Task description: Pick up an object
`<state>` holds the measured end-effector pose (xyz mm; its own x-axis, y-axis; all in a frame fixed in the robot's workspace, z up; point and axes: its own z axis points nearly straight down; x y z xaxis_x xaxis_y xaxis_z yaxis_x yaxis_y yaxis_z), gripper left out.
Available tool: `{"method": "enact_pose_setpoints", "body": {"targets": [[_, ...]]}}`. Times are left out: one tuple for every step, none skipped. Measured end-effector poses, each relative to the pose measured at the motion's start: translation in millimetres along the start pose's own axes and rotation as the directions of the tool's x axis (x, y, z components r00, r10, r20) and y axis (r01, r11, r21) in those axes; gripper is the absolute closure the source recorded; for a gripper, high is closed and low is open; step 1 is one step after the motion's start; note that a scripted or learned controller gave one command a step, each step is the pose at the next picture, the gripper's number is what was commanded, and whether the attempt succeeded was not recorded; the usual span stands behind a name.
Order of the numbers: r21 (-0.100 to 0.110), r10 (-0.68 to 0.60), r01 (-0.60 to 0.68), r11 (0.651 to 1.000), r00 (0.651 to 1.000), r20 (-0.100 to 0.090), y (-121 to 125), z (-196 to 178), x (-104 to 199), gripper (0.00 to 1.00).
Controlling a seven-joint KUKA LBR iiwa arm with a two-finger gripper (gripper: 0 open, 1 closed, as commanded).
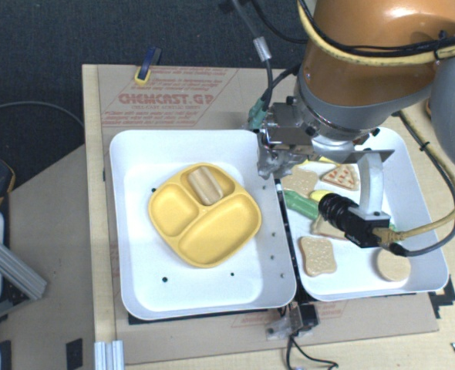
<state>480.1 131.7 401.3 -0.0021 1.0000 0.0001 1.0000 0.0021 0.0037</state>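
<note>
Two-finger gripper (278, 159) sits low over the inner edge of the right shallow white bin (420, 199), just beside the seam between bins; the arm's bulk covers it, so its state can't be told. Near it lie a tan bread-like piece (301, 182), a triangular pizza-slice toy (341, 178) and a green-and-yellow stick-shaped item (305, 203). Farther out: a toast-slice toy (318, 255), a round tan cookie-like disc (392, 267). The left shallow white bin (135, 168) holds a yellow three-compartment plastic plate (212, 230), with a tan cylinder, possibly a sausage (206, 183), in its upper compartment.
</note>
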Motion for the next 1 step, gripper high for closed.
{"method": "enact_pose_setpoints", "body": {"targets": [[-0.002, -0.001, 0.001, 1.0, 1.0, 0.0, 0.6, -10.2, 0.6, 1.0]]}}
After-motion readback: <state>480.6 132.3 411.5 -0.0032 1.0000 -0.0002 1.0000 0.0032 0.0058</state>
